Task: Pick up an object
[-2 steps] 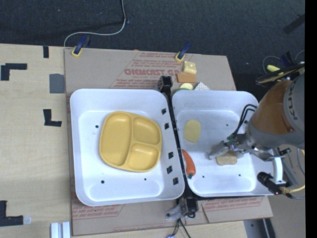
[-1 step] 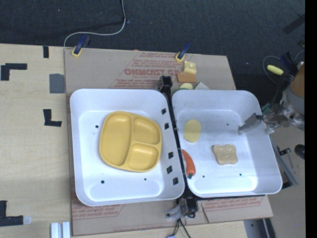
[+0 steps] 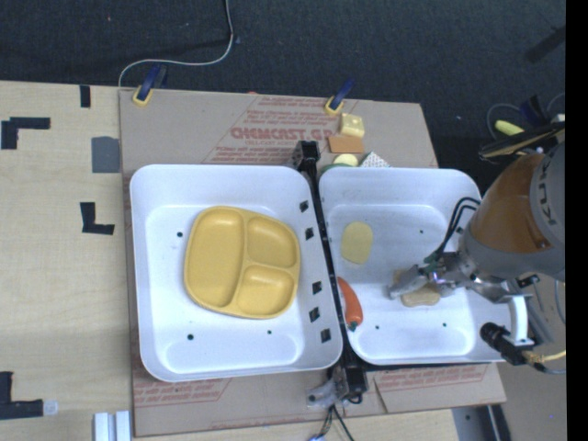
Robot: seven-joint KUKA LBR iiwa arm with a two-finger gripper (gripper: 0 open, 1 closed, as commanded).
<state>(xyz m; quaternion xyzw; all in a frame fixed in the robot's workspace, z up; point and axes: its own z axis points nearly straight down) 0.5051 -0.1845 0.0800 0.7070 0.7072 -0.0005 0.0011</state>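
Over the right bin (image 3: 459, 187) we see the gripper (image 3: 411, 286) lowered onto a tan, bread-like piece (image 3: 423, 297) on the bin floor; whether it has closed on that piece we cannot tell. Near it lie a pale yellow disc (image 3: 357, 243) and a carrot (image 3: 350, 302) along the left wall. A yellow divided plate (image 3: 243, 262) sits in the left bin (image 3: 152, 246)

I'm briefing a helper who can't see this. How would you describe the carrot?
Find the right bin of the two white bins. The carrot lies at its left wall, near the divider. It is orange-red and long, unlike the pale yellow disc above it.
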